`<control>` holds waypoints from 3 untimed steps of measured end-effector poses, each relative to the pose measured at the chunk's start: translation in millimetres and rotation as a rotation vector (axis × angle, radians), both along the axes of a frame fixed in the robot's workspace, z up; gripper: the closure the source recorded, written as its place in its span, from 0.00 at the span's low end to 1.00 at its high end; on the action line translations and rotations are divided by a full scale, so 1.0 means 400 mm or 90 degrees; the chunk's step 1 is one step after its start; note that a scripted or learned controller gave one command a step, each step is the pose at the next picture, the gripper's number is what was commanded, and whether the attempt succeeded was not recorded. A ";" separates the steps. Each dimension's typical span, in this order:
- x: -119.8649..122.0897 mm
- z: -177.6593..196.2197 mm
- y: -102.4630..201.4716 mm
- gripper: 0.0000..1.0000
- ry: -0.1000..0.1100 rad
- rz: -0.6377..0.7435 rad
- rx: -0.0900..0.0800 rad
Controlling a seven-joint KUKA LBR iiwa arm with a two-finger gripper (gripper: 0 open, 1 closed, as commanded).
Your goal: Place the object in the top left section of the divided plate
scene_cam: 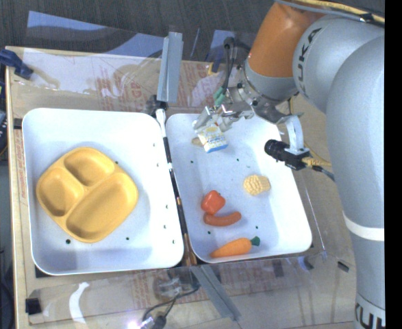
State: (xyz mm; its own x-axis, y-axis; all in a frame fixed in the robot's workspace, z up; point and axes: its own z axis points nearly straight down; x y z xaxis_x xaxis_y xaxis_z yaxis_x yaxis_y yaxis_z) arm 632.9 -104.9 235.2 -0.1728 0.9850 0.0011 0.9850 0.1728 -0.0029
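Observation:
The yellow divided plate (86, 193) lies in the left bin (36, 125), with two small sections at its far side and one large section nearer the camera. My gripper (212, 124) hangs over the far part of the right bin (293, 225). Right at its tip is a small white and blue carton (214, 141), slightly tilted; whether the gripper holds the carton is hidden by the wrist. The carton is well to the right of the plate, across the divide between the bins.
The right bin also holds a pale yellow corn piece (257, 184), a red pepper (213, 201), a sausage (222, 218) and a carrot (233, 247). A metal rail (168, 67) stands behind the seam between the bins. The arm's black cable fitting (286, 153) juts over the right bin.

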 end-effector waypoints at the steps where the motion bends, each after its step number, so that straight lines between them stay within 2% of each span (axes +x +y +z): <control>1: -0.116 0.095 0.238 1.00 0.001 -0.064 0.000; 2: -0.072 -0.114 0.422 1.00 0.002 -0.089 -0.002; 3: -0.238 -0.048 0.613 1.00 0.002 0.063 -0.001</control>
